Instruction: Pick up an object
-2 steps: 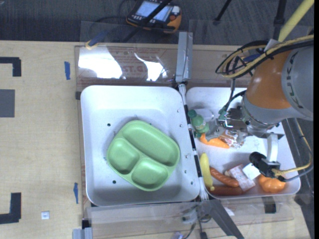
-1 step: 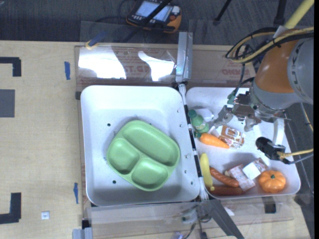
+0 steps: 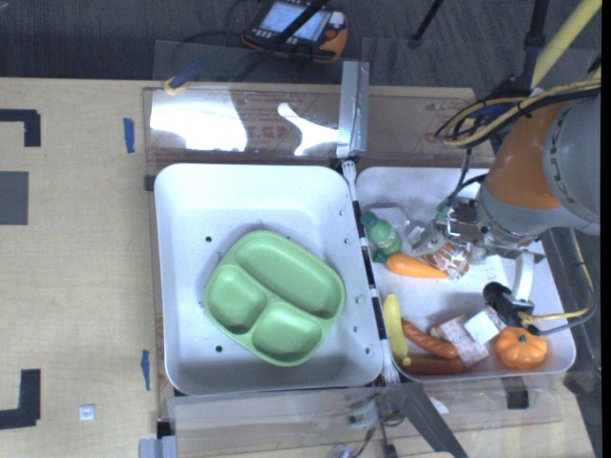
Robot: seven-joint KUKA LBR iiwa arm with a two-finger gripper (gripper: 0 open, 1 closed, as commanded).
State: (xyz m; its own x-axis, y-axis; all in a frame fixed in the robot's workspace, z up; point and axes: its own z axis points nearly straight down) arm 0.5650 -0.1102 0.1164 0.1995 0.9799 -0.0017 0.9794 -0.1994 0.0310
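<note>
Hanging low over the right bin, the gripper is recorded; its grip cannot be told. A carrot is noted at seven o'clock, just beside it. A small pumpkin is listed at five o'clock. A green divided plate is logged in the left bin.

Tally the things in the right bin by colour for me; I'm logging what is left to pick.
Orange: 2, a carrot and a small pumpkin
Yellow: 1, a banana
Green: 1, a small round item
Red: 1, a sausage-like piece
White and red: 1, a small packet
Total: 6 that can be told apart; the pile under the arm is unclear.
</note>
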